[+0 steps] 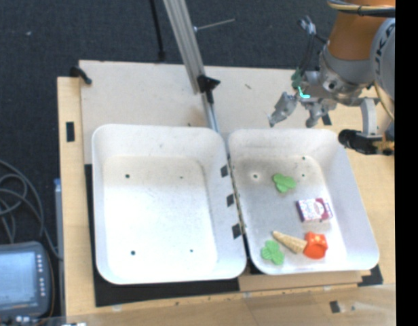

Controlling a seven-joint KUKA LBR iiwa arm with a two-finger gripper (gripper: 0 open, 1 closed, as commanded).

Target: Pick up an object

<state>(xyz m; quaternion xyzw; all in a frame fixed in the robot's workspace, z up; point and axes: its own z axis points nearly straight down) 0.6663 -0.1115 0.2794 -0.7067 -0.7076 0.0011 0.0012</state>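
My gripper (298,114) hangs above the back rim of the right bin (351,182), its two fingers spread apart with nothing between them. Down in that bin lie a green leafy piece (284,182) near the middle, a purple and white small box (313,210) to its lower right, a tan cone (288,241) with an orange-red piece (315,245) at its end, and a second green piece (272,252) by the front rim. All of them lie well below and in front of the gripper.
The left bin (161,202) sits beside the right one. A slanted metal pole (188,46) rises behind the bins' shared edge. A black fitting (362,140) sticks out by the right bin's back right corner.
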